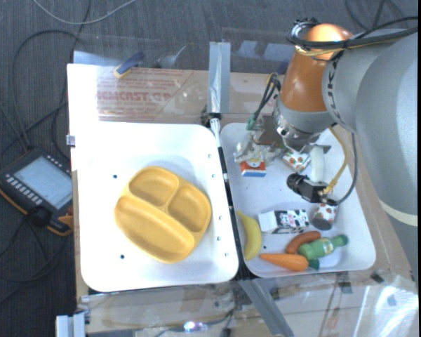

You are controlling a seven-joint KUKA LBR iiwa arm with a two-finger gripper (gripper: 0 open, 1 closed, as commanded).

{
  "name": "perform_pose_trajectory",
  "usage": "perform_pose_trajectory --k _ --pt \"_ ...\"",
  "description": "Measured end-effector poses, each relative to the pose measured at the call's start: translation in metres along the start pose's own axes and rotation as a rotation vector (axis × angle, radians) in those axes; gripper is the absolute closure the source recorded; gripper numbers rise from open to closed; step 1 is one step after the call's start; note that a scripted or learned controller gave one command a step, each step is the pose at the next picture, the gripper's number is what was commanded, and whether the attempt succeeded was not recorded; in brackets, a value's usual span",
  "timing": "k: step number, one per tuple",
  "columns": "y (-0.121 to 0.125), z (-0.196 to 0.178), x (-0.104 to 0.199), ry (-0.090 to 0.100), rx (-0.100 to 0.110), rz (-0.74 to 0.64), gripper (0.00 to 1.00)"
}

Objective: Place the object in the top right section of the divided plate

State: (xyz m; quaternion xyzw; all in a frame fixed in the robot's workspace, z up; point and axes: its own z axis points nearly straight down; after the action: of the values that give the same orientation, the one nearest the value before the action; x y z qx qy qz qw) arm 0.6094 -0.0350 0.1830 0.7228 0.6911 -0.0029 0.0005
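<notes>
You see the big grey arm (pixel 379 111) reaching in from the right over the right bin (pixel 365 248), and the left bin (pixel 98 181) holds the yellow divided plate (pixel 163 213), with nothing in its top right part. The claw (pixel 256 153) hangs low at the far left of the right bin, just over a small red, white and blue carton (pixel 252 168), and you cannot tell if it is spread or pinching. At the near end lie a banana (pixel 250 236), a carrot (pixel 284 261) and a green bottle (pixel 328 246).

Dark grey carpet (pixel 161 12) with loose cables (pixel 56 9); a handheld pendant (pixel 35 188) lies left of the bench (pixel 154 93).
</notes>
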Motion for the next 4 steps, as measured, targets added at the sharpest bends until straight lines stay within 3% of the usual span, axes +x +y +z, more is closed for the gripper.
perform_pose_trajectory --k 1,2,3,4 --pt "-0.039 0.0 0.071 0.004 0.001 0.028 1.0" --pt "-0.061 -0.077 0.052 0.001 0.001 0.293 1.0" --pt "-0.068 -0.103 0.08 0.002 0.001 0.402 1.0" --pt "-0.073 -0.017 0.112 0.003 0.004 0.288 1.0"
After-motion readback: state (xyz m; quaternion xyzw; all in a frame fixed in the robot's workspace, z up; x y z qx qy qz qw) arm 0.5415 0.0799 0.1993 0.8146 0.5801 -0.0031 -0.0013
